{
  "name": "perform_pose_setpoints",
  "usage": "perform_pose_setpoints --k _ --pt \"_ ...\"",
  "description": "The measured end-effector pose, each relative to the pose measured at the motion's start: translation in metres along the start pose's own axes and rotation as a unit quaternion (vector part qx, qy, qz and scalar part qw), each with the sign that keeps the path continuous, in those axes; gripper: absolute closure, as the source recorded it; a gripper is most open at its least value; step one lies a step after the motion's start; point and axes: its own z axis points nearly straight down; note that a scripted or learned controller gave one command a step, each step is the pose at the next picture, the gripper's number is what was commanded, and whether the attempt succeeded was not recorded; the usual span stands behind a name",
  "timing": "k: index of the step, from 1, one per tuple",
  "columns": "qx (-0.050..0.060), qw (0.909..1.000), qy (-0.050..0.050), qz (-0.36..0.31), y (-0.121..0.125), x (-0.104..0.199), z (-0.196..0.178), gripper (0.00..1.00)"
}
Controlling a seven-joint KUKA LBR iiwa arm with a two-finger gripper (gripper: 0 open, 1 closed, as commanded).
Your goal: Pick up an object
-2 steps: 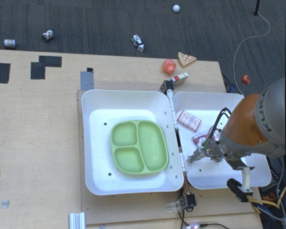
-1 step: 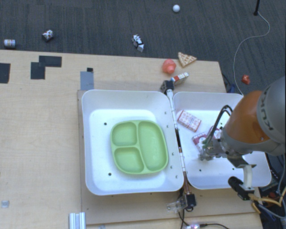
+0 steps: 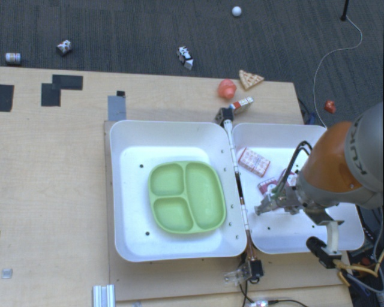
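Two white bins sit side by side, the left bin (image 3: 117, 180) and the right bin (image 3: 282, 240). In the left bin lies one green tray (image 3: 187, 196) with three compartments. In the right bin there is one pink patterned packet (image 3: 254, 162), and a second pinkish item (image 3: 268, 184) just below it, partly hidden by the arm. Beyond the bins, on the bench, lie one red ball (image 3: 227, 89), one pizza-slice toy (image 3: 251, 78) and one small red-and-white tube (image 3: 243, 104). On the dark floor farther back are one white ball (image 3: 236, 11), three small scattered bits and one small red item (image 3: 329, 107). One arm (image 3: 336, 165) reaches over the right bin.
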Motion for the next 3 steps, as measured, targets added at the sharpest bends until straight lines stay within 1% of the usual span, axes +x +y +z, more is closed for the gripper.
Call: perform_pose_setpoints --k 1,2,3 --pt "0.003 1.0 0.0 0.001 -0.002 -0.001 0.011 0.0" --pt "0.0 1.0 0.0 0.0 0.0 0.0 0.0 1.0" --pt "0.0 1.0 0.0 0.0 0.0 0.0 0.0 0.0"
